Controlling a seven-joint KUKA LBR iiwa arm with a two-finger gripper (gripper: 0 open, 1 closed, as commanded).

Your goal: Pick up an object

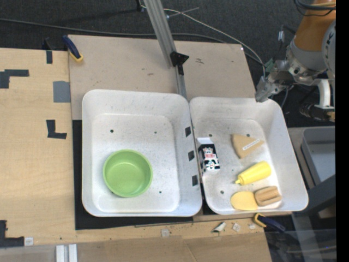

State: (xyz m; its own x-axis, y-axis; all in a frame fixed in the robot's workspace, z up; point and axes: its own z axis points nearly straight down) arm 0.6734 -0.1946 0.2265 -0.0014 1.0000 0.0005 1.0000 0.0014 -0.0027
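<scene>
Brown bread slice [266,196] | yellow bottle [254,173] | tan wedge [245,144] | fingers [262,93]: state unclear

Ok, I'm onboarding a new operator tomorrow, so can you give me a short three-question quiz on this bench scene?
1. True or false: the round green plastic bowl lies in the left white bin.
2. Which item lies nearest the divider in the right white bin? A) yellow plastic bottle-shaped toy B) small black-and-white toy C) tan wedge-shaped piece
3. Fill in: the gripper is near the right bin's far ____ corner.

Key: 1 true; 2 B; 3 right.
</scene>
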